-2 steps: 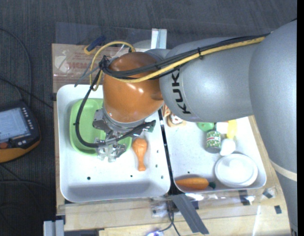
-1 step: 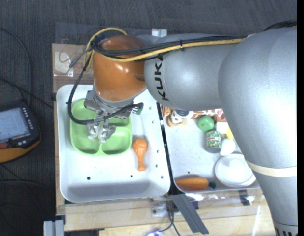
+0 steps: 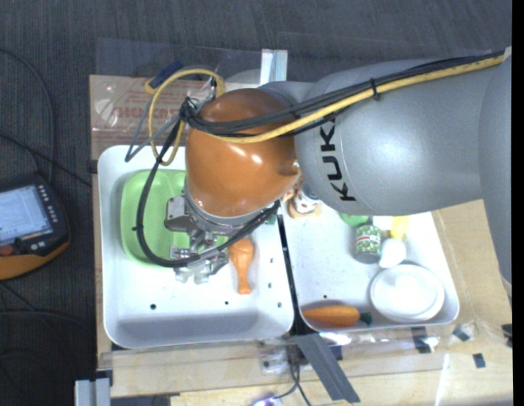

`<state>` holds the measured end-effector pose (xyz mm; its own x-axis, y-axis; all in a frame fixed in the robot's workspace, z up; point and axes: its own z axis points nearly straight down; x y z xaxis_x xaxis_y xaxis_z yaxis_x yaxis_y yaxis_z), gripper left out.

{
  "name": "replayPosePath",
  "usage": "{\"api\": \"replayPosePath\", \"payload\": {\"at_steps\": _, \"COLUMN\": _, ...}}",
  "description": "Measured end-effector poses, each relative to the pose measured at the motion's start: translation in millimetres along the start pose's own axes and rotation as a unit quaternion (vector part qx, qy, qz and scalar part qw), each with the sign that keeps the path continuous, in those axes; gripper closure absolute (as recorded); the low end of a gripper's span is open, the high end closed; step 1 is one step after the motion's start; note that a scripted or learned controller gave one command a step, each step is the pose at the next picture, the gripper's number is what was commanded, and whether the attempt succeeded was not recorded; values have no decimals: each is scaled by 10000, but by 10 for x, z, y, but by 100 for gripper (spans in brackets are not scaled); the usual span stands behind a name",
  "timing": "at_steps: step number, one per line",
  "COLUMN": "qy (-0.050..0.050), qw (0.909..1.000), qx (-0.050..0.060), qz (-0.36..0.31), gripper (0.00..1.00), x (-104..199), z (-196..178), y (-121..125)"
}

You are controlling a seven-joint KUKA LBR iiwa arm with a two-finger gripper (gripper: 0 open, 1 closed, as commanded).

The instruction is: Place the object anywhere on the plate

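The surface (image 3: 202, 364) is carrying two white bins side by side, the left bin (image 3: 126, 315) touching the right bin (image 3: 444, 307). A brown sheet (image 3: 118, 108) is lying at its far left, behind the left bin.

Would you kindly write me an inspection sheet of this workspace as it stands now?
Surface: two white bins side by side; left bin, right bin.
Job's things: green plate in the left bin; orange drumstick-shaped toy on the bin floor beside it, off the plate.
Clutter: right bin holds a carrot-like toy, white bowl, small jar.
End effector: end effector low over the plate's right edge; finger state unclear.
Cables: black cable looping over the plate.
Surroundings: handheld pendant on dark floor, left.
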<state>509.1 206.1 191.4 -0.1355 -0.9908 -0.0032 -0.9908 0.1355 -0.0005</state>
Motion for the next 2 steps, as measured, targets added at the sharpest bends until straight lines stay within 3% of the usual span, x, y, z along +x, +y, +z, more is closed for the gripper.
{"api": "replayPosePath", "payload": {"at_steps": 1, "qy": 4, "qw": 10000, "qx": -15, "qz": 0, "gripper": 0, "x": 3, "z": 13, "y": 6}}
{"api": "replayPosePath", "payload": {"at_steps": 2, "qy": -10, "qw": 10000, "qx": -13, "qz": 6, "gripper": 100, "x": -14, "z": -79, "y": 7}}
